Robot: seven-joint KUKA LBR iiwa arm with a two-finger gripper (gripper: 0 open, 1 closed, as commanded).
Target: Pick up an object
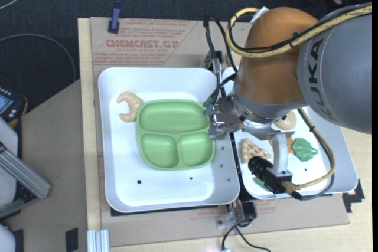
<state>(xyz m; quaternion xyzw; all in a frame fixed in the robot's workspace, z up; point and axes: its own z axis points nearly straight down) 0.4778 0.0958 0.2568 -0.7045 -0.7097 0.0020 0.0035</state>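
Nearest the camera, the grey arm (333,62) is seen reaching in from the right, its orange band (274,56) bulking over the wall shared by the two bins. Below the band, the gripper (217,118) is lowered at the right wall of the left bin (118,186), just at the right rim of a green divided plate (174,133). Whether the gripper is open or closed cannot be told, as it is covered from above by the wrist, and contact with the plate cannot be judged either. The plate is laid flat in the middle of the left bin, nearer its right wall. One long compartment is turned to the far side and two smaller ones to the near side. A tan toy croissant (130,106) is set just beside the plate's far left corner, curled towards it. In the right bin (339,171), much of which is hidden by the arm, a toy pizza slice (255,149) is seen near the left wall. A green piece (304,149) lies further to the right, and a pale round piece (287,122) is partly covered under the wrist. Both bins are carried on a brown board (142,41) printed in red, and a small blue thing (114,16) is placed at its far left corner.
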